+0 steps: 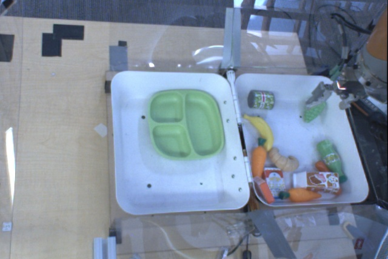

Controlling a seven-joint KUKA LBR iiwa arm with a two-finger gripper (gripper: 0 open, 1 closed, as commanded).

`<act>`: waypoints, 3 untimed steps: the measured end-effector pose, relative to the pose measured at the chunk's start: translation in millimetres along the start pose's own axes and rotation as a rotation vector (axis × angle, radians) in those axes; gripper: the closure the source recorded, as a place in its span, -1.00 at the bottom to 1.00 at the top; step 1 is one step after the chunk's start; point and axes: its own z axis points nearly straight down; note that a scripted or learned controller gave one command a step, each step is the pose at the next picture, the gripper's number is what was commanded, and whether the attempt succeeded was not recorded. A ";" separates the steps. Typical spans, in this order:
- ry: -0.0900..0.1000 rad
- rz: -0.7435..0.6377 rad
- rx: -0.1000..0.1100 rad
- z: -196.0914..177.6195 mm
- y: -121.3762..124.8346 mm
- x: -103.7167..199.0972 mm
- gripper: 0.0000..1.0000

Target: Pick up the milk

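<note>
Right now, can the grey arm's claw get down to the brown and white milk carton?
Probably yes: the brown and white milk carton lies uncovered, top free, though an orange carrot touches its lower side.

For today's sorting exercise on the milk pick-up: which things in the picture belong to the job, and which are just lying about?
Belongs to the job:
milk carton, lying on its side
gripper
right bin

Just lying about:
green divided plate in the left bin
banana
can
two carrots
green bottle

Green divided plate (185, 124) in left bin (127, 191); right bin (357, 182) holds can (261, 99), banana (261, 128), carrot (259, 161), green bottle (331, 158).
</note>
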 end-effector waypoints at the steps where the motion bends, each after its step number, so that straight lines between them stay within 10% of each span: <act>1: -0.001 -0.081 -0.001 113.3 -41.6 -22.4 -1.00; 2: -0.006 -0.411 -0.009 152.0 -87.7 -39.5 -1.00; 3: -0.013 -0.613 -0.017 152.4 -84.5 9.2 -1.00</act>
